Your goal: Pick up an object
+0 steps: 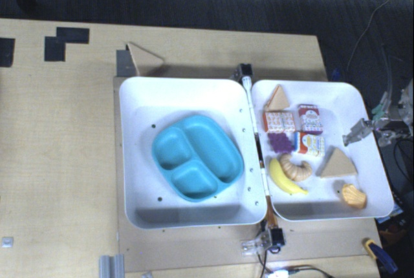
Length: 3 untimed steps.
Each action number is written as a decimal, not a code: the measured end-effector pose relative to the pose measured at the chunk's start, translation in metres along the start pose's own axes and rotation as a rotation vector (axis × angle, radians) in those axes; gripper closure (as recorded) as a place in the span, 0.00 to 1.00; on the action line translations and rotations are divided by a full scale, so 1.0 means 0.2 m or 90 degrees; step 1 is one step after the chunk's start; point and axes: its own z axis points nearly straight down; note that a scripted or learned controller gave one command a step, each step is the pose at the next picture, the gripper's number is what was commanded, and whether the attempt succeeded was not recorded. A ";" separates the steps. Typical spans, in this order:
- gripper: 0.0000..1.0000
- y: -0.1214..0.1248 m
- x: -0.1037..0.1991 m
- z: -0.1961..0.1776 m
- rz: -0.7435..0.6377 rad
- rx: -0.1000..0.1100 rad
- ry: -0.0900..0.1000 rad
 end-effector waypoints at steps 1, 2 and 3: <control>0.00 -0.13 0.00 0.62 0.000 -0.006 -0.001; 1.00 -0.13 -0.01 0.56 0.001 -0.007 -0.003; 0.00 -0.13 -0.01 0.56 0.000 -0.007 -0.003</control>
